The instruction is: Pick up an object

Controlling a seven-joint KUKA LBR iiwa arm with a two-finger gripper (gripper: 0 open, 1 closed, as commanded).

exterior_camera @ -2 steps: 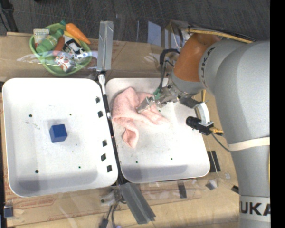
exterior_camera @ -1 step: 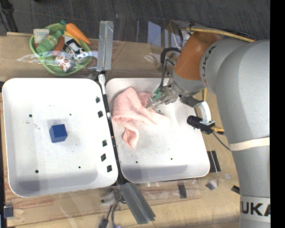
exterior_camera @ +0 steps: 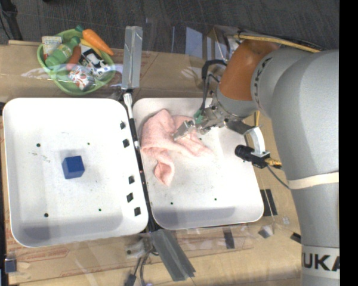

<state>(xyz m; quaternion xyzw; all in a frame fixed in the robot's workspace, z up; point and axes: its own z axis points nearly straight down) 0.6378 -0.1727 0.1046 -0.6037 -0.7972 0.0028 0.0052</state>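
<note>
A crumpled pink cloth (exterior_camera: 167, 142) lies in the upper left part of the right bin (exterior_camera: 227, 201). My gripper (exterior_camera: 190, 130) is down at the cloth's right upper edge, its metal fingers touching the fabric. Whether any cloth is pinched between them is not visible. A small blue cube (exterior_camera: 73, 166) rests alone in the left bin (exterior_camera: 59, 219), far from the gripper.
A green bowl (exterior_camera: 77, 61) of toy items, with an orange carrot on top, stands behind the left bin. The grey arm (exterior_camera: 298, 112) covers the right bin's right side. A black divider with clips runs between the bins.
</note>
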